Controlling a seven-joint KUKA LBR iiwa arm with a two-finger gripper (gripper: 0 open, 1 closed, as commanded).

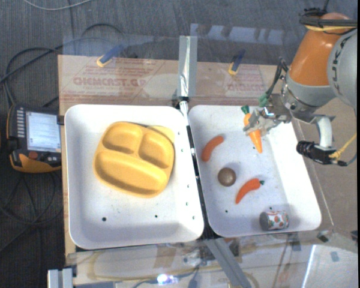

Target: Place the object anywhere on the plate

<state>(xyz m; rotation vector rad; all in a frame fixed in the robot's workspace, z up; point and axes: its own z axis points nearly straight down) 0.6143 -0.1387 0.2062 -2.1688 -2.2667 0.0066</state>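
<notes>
The camera view looked down on two shallow white bins side by side on the surface. The left bin [84, 221] carried a yellow plate [135, 158] with three compartments, lying a little toward the bin's far side and tilted slightly in the frame.

The right bin [306, 212] held several small things. An orange sausage-like piece [212, 147] lay near the bin's left wall. A brown ball [227, 176] sat near the middle, and just to its right lay a toy chilli [249, 189], orange with a green stem. A small grey can with red markings [273, 219] lay on its side in the near right corner, well apart from the rest.

The arm [324, 59], grey with an orange band, reached in from the right over the far part of the right bin. Its gripper [259, 122] hung there with a toy carrot [255, 138], orange with a green top, between its fingers, point downward; the fingers were clenched on it. The carrot was over the right bin, well apart from the plate in the left bin.

A handheld controller with a lit screen [37, 138] lay left of the bins, on the floor.
</notes>
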